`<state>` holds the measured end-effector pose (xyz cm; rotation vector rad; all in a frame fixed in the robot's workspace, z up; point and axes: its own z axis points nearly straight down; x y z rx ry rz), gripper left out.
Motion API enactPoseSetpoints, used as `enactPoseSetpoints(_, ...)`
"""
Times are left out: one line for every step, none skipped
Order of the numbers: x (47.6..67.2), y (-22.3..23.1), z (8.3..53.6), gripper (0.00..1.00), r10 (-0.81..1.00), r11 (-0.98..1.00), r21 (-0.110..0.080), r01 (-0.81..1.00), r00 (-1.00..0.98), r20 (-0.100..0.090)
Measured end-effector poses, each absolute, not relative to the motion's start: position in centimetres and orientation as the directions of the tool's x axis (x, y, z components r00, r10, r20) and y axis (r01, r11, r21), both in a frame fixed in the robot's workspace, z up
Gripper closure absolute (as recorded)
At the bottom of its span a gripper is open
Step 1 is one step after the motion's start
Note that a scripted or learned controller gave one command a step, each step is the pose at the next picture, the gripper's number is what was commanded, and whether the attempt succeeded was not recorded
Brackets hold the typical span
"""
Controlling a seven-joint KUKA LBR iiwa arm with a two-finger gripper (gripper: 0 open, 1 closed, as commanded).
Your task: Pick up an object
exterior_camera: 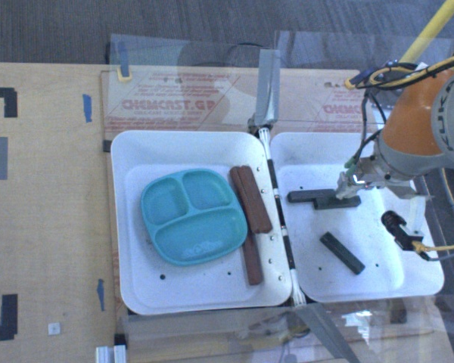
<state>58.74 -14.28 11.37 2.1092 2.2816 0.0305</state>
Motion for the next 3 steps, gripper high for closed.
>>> enactPoseSetpoints(57.9,-15.2,21.1,0.0,0.999,0.041,0.002,0.999,-0.041,-0.001)
enactPoseSetpoints(56.5,-11.0,9.8,0.0,0.974,-0.227,0.001,0.974,0.227,-0.001)
enactPoseSetpoints(54.3,-12.5,13.1,0.0,1.0,0.014,-0.002,1.0,-0.014,0.001)
